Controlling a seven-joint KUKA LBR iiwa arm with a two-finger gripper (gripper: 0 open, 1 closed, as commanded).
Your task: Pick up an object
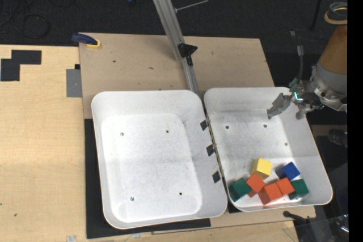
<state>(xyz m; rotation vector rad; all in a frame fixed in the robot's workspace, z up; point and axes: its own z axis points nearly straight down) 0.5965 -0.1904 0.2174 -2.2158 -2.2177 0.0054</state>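
Several small blocks lie huddled in the near corner of the right bin (317, 150): a yellow block (262, 167), a blue block (290, 170), two orange-red blocks (256, 182) (274, 190), and two green blocks (239, 188) (299, 187). My gripper (288, 106) hangs over the far right part of that bin, well behind the blocks. It is open, with nothing between its fingers. The arm's orange band (336, 51) shows at the right edge.
The left bin (102, 122) stands beside the right one, joined by black clips (210, 149). A slanted aluminium rail (170, 20) rises behind the bins. A small blue-and-yellow object (86, 39) lies at the bench's far left corner.
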